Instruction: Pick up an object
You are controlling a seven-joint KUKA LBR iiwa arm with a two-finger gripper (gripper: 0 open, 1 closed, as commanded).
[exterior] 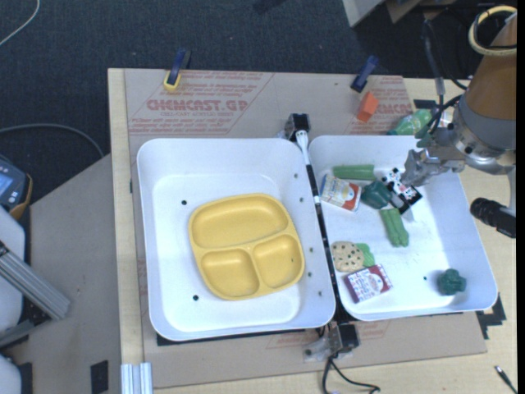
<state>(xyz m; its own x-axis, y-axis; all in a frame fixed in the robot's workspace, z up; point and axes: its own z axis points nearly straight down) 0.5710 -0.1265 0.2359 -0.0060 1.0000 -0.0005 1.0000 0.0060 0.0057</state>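
The gripper (408, 180) is seen low over the right bin (459, 245), among a cluster of small items; whether its fingers are parted or closed cannot be told, as they blur into the clutter. Just beside them a dark green object (378, 194) lies, and a green stick-shaped piece (396, 226) extends below. A white packet (340, 193) with red print, unreadable, sits to their left. "CHEMCAST GP" is printed in red on the brown board (197, 103). A yellow divided tray (246, 243) rests in the left bin (156, 220).
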